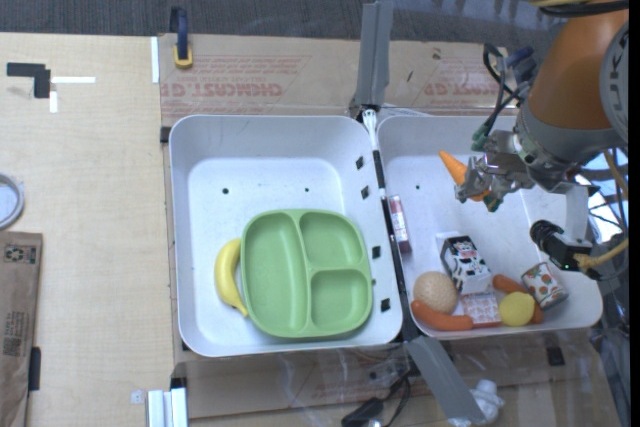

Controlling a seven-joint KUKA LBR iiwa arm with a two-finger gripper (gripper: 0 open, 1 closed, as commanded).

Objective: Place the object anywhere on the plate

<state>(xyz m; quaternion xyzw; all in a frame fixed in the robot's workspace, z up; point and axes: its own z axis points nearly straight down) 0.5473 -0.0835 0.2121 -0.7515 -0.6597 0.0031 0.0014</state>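
A green plate [303, 271] with three compartments lies in the left bin [200, 165]. A yellow banana [229, 277] lies against the plate's left rim. My gripper [482, 185] is in the upper part of the right bin [420, 145], right over the thick end of an orange carrot [453, 165]. The carrot's pointed tip sticks out to the upper left of the gripper, and a bit of orange shows below it. The gripper body hides how it meets the carrot.
The front of the right bin holds a black-and-white box [464, 261], a beige ball [435, 290], an orange sausage-like piece [441, 319], a pink packet [482, 309], a yellow lemon [517, 310] and a red can [545, 284]. A red tube [398, 220] lies by the divider.
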